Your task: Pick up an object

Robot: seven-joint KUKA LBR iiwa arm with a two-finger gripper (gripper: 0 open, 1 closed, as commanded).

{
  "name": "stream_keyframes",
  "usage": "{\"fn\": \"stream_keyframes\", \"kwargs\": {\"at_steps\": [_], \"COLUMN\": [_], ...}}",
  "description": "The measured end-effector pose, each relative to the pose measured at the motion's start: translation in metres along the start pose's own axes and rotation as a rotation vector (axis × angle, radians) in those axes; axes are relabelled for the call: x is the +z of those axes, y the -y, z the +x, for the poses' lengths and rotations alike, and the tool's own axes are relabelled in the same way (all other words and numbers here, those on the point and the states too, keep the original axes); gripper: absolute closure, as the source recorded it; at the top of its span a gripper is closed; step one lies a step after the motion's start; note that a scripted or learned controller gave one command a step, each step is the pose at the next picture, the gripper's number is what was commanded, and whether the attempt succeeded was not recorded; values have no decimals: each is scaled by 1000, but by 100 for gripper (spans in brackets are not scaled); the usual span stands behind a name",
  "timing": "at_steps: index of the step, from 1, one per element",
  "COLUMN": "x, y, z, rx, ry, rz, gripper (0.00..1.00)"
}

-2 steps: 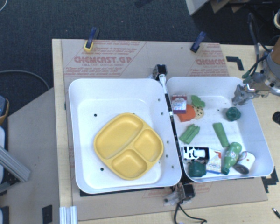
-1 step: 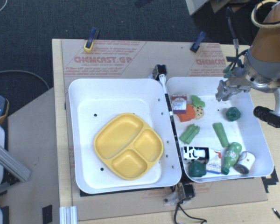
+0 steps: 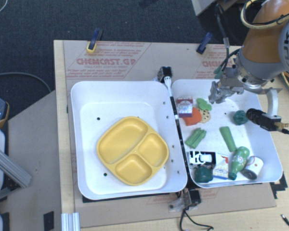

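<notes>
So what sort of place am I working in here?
Likely a robotics lab test bench: two white bins clamped on a protective board, toy food items for picking practice, cables across the carpeted floor.

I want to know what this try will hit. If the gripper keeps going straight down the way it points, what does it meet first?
Probably the small green piece just below the gripper, or bare bin floor beside it; depth is unclear.

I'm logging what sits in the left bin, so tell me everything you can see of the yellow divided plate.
The yellow divided plastic plate lies flat, right side up, on the floor of the left shallow white bin, turned at a slant to its walls. It is a rounded square with three compartments split by raised ridges, smooth and slightly glossy. Nothing lies in it and nothing touches it but the bin floor.
</notes>
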State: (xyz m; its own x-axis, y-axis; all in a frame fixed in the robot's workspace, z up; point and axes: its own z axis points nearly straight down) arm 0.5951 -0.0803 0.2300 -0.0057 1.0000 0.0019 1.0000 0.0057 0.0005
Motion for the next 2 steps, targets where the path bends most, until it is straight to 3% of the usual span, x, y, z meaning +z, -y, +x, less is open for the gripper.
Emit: {"fn": "stream_keyframes", "kwargs": {"at_steps": [1,2], "x": [9,15], "y": [-14,-12], "z": [53,112], "rx": [0,-1], "ry": [1,-1], "rz": [-2,3], "gripper": [100,100]}}
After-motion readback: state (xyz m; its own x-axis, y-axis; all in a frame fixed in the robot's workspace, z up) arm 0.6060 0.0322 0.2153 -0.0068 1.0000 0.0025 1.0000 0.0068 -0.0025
